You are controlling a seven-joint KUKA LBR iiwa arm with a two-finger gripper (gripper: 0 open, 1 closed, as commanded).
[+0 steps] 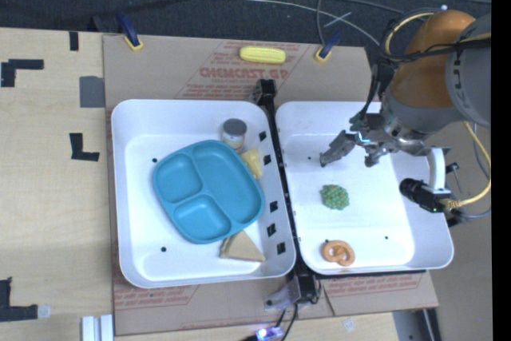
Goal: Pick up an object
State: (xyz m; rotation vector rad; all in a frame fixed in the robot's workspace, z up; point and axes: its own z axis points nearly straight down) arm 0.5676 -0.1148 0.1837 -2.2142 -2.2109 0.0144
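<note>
1. We see a bumpy green lump, broccoli-like (334, 197), lying at the centre of the right bin (303, 120), right of the frame's middle.
2. Below it, near the bin's lower edge, sits a glazed orange pretzel shape (338, 252).
3. Above the green lump hangs the claw (351, 152), its two dark fingers spread apart with nothing between them.
4. In the left bin (128, 196) we find a smooth blue three-compartment plate (207, 190), a small grey can (234, 132), a pale yellow piece (252, 163) and a tan wedge (240, 249).
5. At upper centre, a yellow corn-like piece (262, 54) rests on the cardboard-covered tabletop (172, 68).
</note>
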